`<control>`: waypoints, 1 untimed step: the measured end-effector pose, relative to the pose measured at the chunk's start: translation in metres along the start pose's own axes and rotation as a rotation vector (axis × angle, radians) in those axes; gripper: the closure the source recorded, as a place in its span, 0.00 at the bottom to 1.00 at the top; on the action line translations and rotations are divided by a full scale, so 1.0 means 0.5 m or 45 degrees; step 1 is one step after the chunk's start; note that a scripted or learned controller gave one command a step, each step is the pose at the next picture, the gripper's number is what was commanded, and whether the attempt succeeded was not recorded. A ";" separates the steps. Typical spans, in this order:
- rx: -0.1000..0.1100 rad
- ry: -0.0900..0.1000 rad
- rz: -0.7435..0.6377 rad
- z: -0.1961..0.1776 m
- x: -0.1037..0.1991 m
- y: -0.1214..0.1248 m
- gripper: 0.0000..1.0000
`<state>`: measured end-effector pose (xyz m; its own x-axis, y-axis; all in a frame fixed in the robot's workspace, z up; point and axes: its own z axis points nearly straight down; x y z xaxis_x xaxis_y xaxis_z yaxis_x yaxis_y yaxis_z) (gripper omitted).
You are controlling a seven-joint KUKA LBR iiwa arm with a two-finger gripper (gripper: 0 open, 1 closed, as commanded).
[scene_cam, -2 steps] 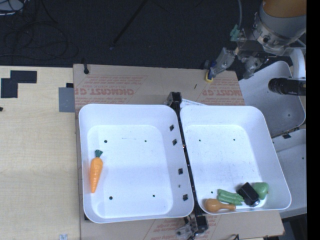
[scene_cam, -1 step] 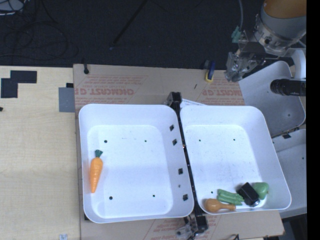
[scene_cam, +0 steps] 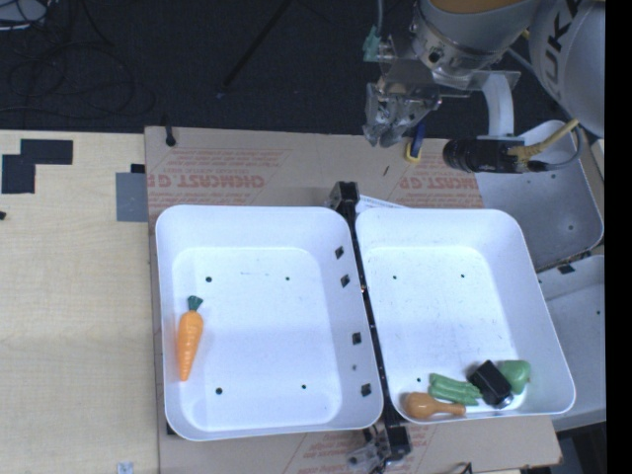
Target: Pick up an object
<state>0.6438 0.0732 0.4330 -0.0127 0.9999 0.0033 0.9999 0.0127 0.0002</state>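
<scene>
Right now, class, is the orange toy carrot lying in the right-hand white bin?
No, the orange toy carrot lies in the left white bin.

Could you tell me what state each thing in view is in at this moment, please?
Gripper: raised above the bench behind the bins, nothing visibly held.
Toy carrot: lying flat in the left bin, near its left wall.
Green pea pod: lying in the right bin, near corner.
Black block: resting beside the pea pod.
Green toy: partly hidden behind the block.
Orange pear-shaped toy: lying on its side.
</scene>
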 end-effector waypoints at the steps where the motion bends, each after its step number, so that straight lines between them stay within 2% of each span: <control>1: -0.004 -0.002 0.012 -0.123 0.009 -0.080 1.00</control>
<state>0.6037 0.0771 0.4947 -0.0032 1.0000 0.0013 1.0000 0.0032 0.0032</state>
